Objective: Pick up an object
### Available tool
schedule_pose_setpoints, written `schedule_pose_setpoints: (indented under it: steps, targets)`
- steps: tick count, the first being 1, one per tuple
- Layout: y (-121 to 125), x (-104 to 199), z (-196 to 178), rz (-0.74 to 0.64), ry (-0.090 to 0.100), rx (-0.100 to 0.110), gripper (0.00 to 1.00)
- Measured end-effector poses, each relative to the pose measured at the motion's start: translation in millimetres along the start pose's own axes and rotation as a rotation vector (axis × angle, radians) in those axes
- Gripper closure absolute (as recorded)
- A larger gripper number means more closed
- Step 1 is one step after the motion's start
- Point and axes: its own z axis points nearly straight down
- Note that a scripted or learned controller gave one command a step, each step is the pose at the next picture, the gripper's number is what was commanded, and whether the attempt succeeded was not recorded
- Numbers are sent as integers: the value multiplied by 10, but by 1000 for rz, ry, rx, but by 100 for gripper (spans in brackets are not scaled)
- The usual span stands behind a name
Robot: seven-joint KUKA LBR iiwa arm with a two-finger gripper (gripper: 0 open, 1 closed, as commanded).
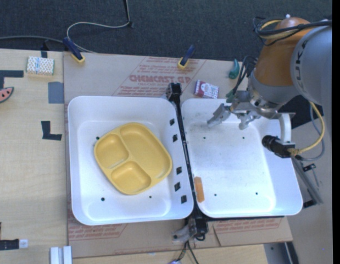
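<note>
Arm: the grey arm with the orange band reaches in from the right, over the back of the right bin point(279, 202).
Fingers: the fingers point(231, 117) are spread apart and hold nothing. They hang above the bin floor.
Orange thing: a small orange thing point(199, 188) lies in the right bin, at its left wall, near the front. I think it is the closest thing to pick up.
Which way: it lies toward the front and left of the fingers, well apart from them. Its long side runs front to back, along the wall.
Yellow plate: a yellow plate point(132, 157) with 3 parts sits in the left bin point(82, 202), past the wall in the middle.
Surface: the bin floor is white and flat, with small dark specks.
Room: the 2 bins sit on brown cardboard point(104, 76) on a wooden tabletop point(27, 164). The wall is close to the orange thing, so I think there is little space on that side.
</note>
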Motion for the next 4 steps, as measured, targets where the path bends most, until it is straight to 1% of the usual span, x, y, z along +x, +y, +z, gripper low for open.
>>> schedule_pose_setpoints:
  steps: [1, 2, 4]
  targets:
    - [322, -101, 1163, 1, -2, -5, 0]
    - [323, -101, 1063, 0, -2, -5, 100]
    - [321, -82, 880, -2, 0, -3, 100]
